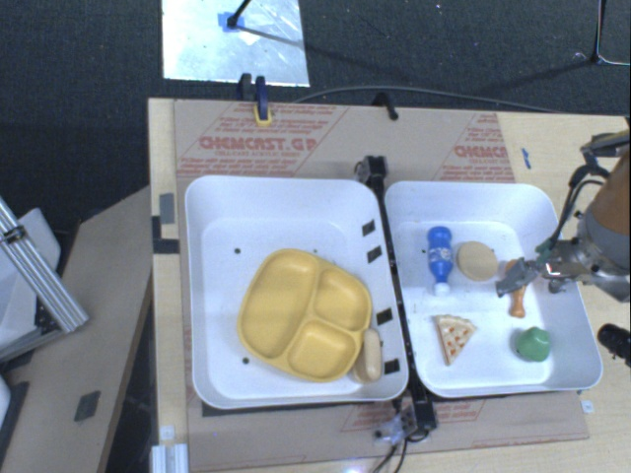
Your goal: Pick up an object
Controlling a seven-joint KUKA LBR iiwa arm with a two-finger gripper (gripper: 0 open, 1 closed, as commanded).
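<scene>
Overhead, the worktop point(325, 131) — covered with printed brown board — carries two shallow white bins set edge to edge, an arrangement that seems meant to keep loose items corralled within the arm's reach. Filling much of the left bin point(212, 215) is a yellow compartment tray point(306, 313), lying flat and slightly skewed, with a pale bread-roll-like piece point(370, 355) resting against its lower right corner, near the bin's right wall.

Smaller candidates for the pick sit in the right bin point(463, 200). A blue-and-white bottle point(439, 258) lies on its side near the middle, just beside a round tan disc point(477, 261). Below them, apart from both, lies a toy pizza slice point(454, 337), and toward the lower right corner a green ball-like object point(533, 344).

Reaching in from the right, the arm's gripper point(521, 282) hangs low over the right half of this bin. Its fingers appear to point left and down, but whether they are spread or pressed together cannot be told at this size. A small orange piece point(518, 306) — possibly a toy carrot — shows directly below them, touching or nearly touching; whether it is pinched or merely lying underneath is unclear.

Judging by the placement, the orange piece looks the likeliest target, since the gripper is closest to it. Nothing is visibly lifted clear of the bin floor, so the pick reads as not yet secured.
</scene>
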